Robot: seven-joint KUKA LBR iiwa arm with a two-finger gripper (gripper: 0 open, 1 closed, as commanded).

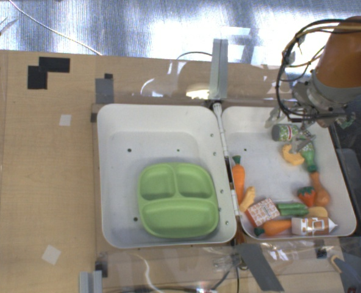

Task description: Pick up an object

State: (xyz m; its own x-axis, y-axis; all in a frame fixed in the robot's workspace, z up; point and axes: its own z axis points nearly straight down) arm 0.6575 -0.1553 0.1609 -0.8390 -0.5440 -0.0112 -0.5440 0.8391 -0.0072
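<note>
Bright, even light; floor glare at top.

We see a light brown wooden bench (40,182) with black squares (45,71) stuck near its far left edge. Behind it the floor (138,17) is grey and shiny, with bright patches of light, and a thin white cable (46,28) lies across it.

tray (178,200) in left bin (116,163); toys (290,211) in right bin (253,142).

Matt green plastic plate (178,199), smooth white bins (162,127), wooden bench (40,163).
</note>
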